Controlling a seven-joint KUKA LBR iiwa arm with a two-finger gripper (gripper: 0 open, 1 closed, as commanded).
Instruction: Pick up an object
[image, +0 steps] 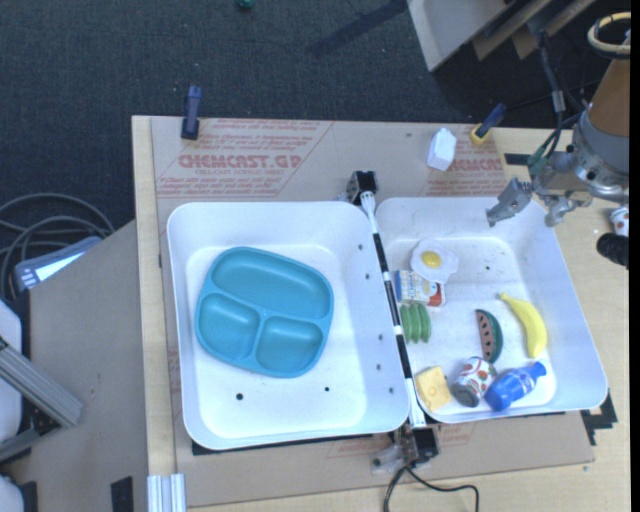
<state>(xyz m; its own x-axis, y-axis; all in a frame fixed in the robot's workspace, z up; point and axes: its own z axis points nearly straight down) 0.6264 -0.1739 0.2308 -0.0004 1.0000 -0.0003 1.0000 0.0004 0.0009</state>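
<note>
Gripper (530, 205): at the far edge of the right bin (570, 300), above its rim, clear of every object; fingers appear spread wide with nothing between them.
Candidates: all lie nearer the camera than the gripper — fried egg toy (432, 261) closest, ahead and toward the divider; banana (526, 323) almost straight ahead; watermelon slice (488, 334) just beside the banana.
Crowded corner: blue bottle (515, 385), small can (472, 380) and cheese wedge (433, 386) sit touching or nearly so, farthest from the gripper — poor first choice.
Divider side: carton (420, 288) and green pods (414, 322) lie close against the bin wall; a finger may strike the wall there.
Left bin: blue divided plate (264, 311), well apart from the gripper; flat, hard to pinch.
Judgement: step in hand is the approach; nothing is lifted yet.
Advice: take the banana; it lies alone with room on both sides. Set the fingers across its narrow width, descend straight, close only once low.
Risk: curved skin may roll out of a high grasp.
</note>
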